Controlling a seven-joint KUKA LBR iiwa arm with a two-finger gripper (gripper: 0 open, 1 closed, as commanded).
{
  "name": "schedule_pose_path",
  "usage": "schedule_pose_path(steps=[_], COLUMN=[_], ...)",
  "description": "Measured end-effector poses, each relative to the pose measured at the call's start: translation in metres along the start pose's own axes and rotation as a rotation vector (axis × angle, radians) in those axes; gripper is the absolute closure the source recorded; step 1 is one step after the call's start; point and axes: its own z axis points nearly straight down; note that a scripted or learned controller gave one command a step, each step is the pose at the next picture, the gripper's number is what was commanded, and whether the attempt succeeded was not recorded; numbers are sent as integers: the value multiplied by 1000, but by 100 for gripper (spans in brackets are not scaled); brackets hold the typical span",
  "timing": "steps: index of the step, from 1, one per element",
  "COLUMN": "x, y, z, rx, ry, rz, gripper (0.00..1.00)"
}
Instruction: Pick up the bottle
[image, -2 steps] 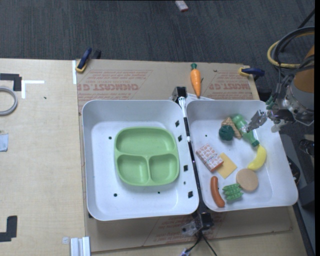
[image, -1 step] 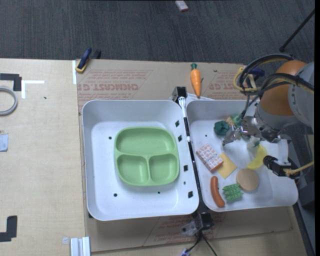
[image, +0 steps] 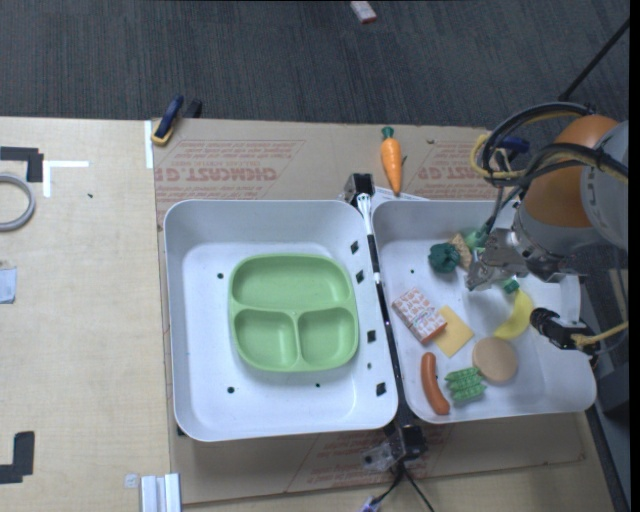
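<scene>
**Item: bottle, right bin, handling notes**

Location: The bottle could not be told apart with certainty. A small green piece (image: 512, 287) was seen in the right bin (image: 560, 400), touching or just beside the gripper (image: 488, 272), and was judged possibly to be part of the bottle, the rest being hidden beneath the wrist.

Gripper: It was recorded low over the back of the right bin. Whether it was open or closed could not be told.

Handling (judged): A toy-sized bottle was presumed, so light, stiff and smooth-sided, and likely to roll or slip if pinched off-centre. A hold across the middle of the body was considered best.

Surroundings: The bin was crowded. A broccoli piece (image: 443, 257) lay near the gripper, a banana (image: 515, 318) just in front of it, and a cracker box (image: 418, 313), a cheese slice (image: 455, 332), a bun (image: 495, 360) and a sausage (image: 434, 383) further forward. Room for closing was judged tight.

Surface: The bin floor was smooth and white. The left bin (image: 190, 330) held a green plate (image: 295, 310). A carrot (image: 390, 160) lay on the worktop (image: 80, 330) behind the bins.
</scene>
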Motion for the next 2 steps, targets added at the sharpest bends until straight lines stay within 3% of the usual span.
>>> schedule_pose_path(steps=[1, 2], x=[61, 23], y=[-56, -104], z=[-23, -141], rx=[3, 1], ry=[2, 1], rz=[-20, -149], gripper=[100, 100])
